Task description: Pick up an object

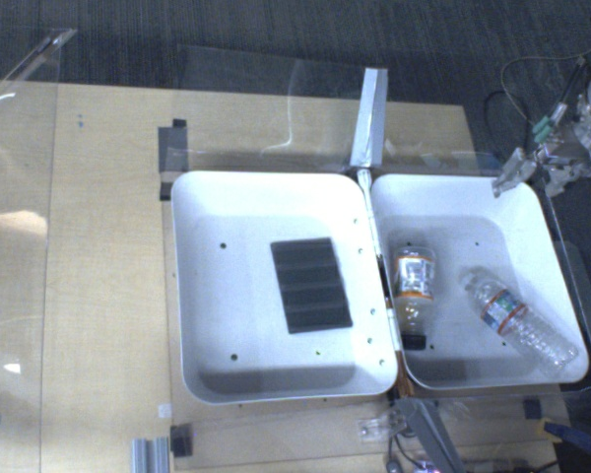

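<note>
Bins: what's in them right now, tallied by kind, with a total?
Bottles: 2, a small amber bottle and a clear plastic bottle, both lying in the right bin
Black ribbed pads: 1, the black pad flat in the left bin
Total: 3

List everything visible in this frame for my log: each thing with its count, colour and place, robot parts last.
left bin: 1, white, on the bench, touching the right bin along its inner edge
right bin: 1, white, beside the left bin
ridged pad: 1, dark grey, flat near the middle of the left bin
small bottle: 1, amber with a pale label and dark cap, lying in the right bin by its left wall
water bottle: 1, clear plastic with a label band, lying aslant in the right bin's lower right part
bench: 1, light wood, under both bins
gripper: 1, grey metal, over the right bin's far right corner; finger state unclear
</note>
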### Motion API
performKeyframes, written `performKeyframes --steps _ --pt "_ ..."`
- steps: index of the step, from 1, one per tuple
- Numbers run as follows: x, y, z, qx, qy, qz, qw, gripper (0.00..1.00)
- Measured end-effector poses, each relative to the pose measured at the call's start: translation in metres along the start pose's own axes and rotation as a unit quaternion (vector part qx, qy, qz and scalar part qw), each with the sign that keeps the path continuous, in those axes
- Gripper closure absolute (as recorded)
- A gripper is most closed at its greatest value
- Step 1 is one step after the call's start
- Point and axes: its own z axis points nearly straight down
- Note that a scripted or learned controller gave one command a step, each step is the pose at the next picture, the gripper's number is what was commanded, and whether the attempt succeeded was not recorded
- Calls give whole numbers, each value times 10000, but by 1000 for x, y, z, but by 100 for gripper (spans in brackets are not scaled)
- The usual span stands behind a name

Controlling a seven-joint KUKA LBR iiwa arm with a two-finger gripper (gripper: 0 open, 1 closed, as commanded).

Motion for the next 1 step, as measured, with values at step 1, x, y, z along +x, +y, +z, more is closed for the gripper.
performKeyframes --steps 1 --pt "-9 -78 107 7 3 -643 9979 0"
